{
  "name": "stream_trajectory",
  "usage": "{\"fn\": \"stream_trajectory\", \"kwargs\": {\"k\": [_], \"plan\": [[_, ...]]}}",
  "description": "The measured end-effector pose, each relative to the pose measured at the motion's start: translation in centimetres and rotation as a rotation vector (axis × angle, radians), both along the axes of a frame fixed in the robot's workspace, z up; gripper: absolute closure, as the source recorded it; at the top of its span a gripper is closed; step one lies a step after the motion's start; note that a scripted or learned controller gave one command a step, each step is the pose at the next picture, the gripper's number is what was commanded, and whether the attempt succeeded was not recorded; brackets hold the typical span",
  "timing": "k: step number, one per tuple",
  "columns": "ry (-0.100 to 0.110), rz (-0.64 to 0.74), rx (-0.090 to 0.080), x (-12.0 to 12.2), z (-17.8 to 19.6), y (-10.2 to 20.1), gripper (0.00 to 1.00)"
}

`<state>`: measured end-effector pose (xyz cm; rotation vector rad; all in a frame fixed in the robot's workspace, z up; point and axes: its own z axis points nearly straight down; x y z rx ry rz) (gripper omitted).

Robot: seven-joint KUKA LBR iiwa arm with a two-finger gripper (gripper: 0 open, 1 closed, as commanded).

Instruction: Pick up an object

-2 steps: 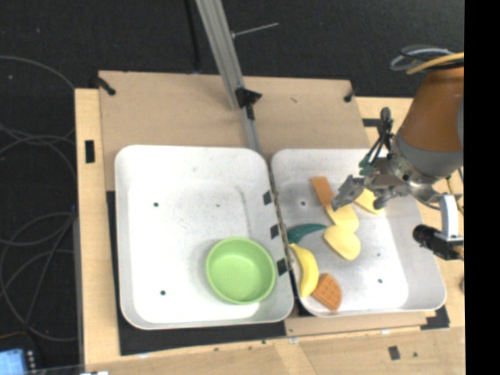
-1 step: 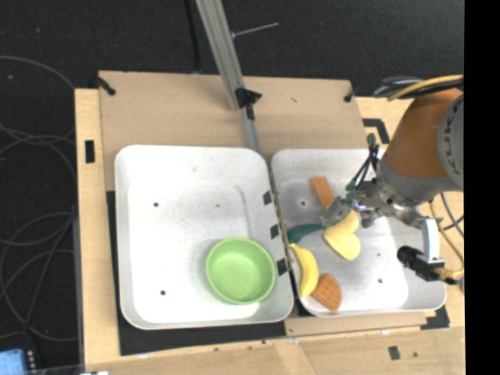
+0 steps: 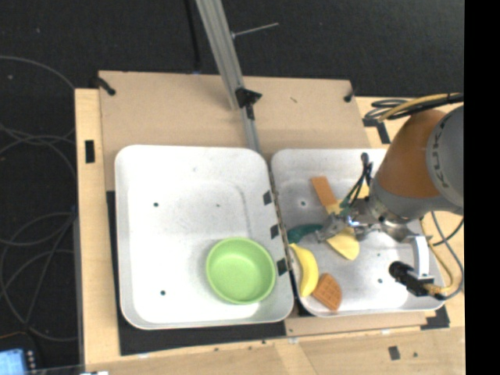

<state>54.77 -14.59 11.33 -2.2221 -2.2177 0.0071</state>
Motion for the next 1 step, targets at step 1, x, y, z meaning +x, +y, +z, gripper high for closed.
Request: {"fn": "stream_trajectory", "kwargs": {"k": [1], "plan": [[-0.009, -0.004, 0.002, 0.28, 1.38, 0.04, 1.0]]}}
